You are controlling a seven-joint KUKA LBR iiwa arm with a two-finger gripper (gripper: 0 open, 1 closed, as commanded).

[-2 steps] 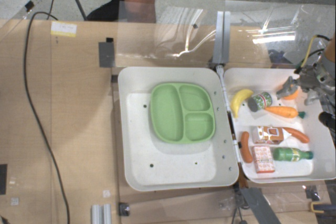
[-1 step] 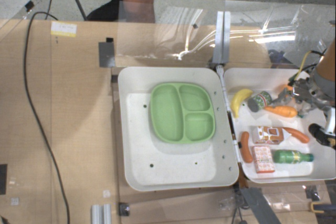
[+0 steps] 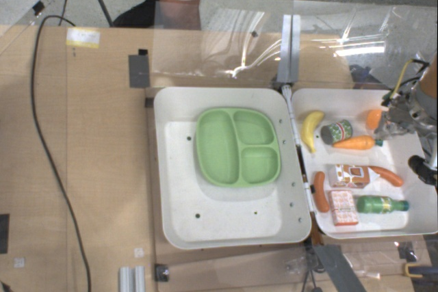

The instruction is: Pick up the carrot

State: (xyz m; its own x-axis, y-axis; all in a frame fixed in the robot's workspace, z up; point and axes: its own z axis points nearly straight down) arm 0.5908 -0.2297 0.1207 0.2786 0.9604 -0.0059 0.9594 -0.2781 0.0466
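The carrot [image 3: 354,143] lies in the right bin [image 3: 410,232], and the gripper [image 3: 391,121] is just beside its fat end.

Nearest in this bin lie a small red-and-white box [image 3: 343,208] and a shiny green bottle [image 3: 380,204] on its side. A sausage [image 3: 319,191] lies left of them by the bin's left wall. Behind them sits a brown-and-white carton [image 3: 352,176] with a second sausage [image 3: 387,176]. The carrot is long, smooth and orange, pointing left at a green can [image 3: 337,132]. A curved yellow banana [image 3: 311,130] lies further left. I cannot tell how the fingers sit. The left bin [image 3: 179,229] holds a smooth green tray [image 3: 237,146] with 3 hollows and bare floor around it.
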